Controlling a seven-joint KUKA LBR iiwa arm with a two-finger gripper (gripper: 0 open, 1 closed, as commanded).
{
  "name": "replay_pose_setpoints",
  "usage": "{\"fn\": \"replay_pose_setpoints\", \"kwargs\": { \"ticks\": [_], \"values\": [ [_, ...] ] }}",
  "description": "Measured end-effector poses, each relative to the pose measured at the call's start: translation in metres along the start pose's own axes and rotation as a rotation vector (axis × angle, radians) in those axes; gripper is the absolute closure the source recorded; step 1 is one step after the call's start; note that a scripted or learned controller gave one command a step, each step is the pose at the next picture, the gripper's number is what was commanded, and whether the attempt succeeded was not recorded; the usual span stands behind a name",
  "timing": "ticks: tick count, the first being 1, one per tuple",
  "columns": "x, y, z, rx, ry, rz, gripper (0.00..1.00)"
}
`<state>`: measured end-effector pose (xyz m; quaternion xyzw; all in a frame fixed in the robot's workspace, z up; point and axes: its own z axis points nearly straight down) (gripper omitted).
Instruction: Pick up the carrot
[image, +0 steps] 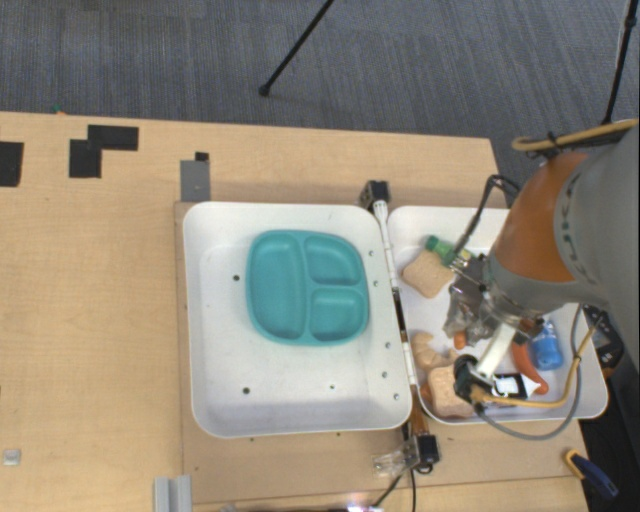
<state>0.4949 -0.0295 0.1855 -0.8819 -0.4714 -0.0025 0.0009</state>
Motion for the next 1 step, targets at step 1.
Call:
{"fn": "replay_pose_setpoints", "kwargs": {
  "ticks": [1],
  "values": [
    [0.0799,-0.0632,0.0023,0.004,-0.003,0.258,1.00]
  ]
}}
